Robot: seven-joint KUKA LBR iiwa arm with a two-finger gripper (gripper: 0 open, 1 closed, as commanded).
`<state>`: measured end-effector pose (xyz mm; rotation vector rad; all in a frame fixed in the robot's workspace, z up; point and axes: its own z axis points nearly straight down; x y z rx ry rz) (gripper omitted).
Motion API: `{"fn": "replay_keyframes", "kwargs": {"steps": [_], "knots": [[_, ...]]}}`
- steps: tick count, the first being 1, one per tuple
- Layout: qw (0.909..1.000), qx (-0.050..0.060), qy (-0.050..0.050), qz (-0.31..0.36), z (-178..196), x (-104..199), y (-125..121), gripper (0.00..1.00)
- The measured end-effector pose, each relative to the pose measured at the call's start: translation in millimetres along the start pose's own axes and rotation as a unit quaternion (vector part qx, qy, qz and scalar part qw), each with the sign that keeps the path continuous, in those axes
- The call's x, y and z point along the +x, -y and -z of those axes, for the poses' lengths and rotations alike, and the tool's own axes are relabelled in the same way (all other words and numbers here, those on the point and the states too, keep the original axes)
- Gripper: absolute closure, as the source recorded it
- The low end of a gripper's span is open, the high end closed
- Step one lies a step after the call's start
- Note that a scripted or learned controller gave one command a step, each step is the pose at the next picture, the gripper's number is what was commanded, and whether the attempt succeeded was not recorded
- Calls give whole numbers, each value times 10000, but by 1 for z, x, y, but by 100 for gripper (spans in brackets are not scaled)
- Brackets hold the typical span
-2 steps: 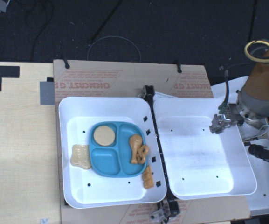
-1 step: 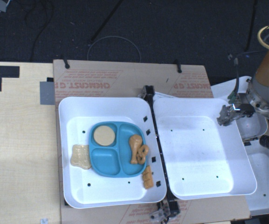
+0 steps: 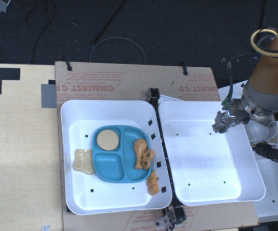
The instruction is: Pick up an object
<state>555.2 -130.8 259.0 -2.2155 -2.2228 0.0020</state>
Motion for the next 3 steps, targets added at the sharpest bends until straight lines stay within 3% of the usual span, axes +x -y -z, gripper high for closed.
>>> {"fn": "replay_keyframes", "kwargs": {"steps": [2, 3], "knots": [[10000, 18, -4, -1, -24, 115, 30, 100], [10000, 12, -3, 1, -24, 156, 43, 100]]}}
